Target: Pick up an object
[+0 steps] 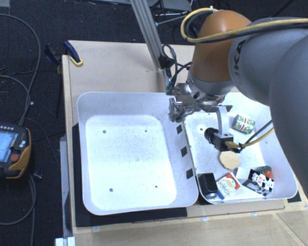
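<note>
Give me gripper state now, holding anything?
Gripper: low over the right bin's left edge; open or closed cannot be told, and nothing is seen held.

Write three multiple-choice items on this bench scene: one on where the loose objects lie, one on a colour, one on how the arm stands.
1. Where do the loose objects lie?
A. in the left bin
B. in the right bin
C. on the floor

2. What colour is the small can near the right bin's far side?
A. green
B. blue
C. black

3. How does the arm stand?
A. pulled back off the bench
B. deep in the left bin
C. reaching in over the right bin

Answers:
1 B: the green can, the tan round piece, the black block and the orange and white packet all lie in the right bin, none in the left bin.
2 A: its label is green and white.
3 C: the gripper hangs at the right bin's near-left edge, by the divide between the bins.
</note>
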`<action>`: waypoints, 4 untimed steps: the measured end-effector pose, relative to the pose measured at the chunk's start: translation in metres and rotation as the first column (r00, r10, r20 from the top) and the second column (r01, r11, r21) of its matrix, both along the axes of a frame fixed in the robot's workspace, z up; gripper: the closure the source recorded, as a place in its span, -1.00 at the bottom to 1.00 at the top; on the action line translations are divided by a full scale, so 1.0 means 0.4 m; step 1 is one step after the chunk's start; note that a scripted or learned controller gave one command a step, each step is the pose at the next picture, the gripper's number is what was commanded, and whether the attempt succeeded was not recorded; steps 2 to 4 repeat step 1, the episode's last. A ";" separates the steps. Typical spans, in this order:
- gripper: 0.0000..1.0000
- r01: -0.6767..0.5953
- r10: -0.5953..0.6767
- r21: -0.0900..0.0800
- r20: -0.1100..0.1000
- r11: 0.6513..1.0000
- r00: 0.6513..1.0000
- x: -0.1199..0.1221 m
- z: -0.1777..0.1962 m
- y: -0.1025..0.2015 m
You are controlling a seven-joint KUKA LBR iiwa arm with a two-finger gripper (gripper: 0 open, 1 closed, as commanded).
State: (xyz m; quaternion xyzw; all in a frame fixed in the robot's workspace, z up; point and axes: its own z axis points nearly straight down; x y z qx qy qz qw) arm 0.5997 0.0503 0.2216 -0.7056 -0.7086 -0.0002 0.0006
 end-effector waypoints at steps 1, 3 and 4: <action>1.00 0.001 -0.001 0.000 0.000 1.000 1.000 -0.058 -0.021 0.114; 1.00 0.001 -0.001 0.000 0.000 1.000 1.000 -0.058 -0.021 0.114; 1.00 0.001 -0.001 0.000 0.000 1.000 1.000 -0.058 -0.021 0.114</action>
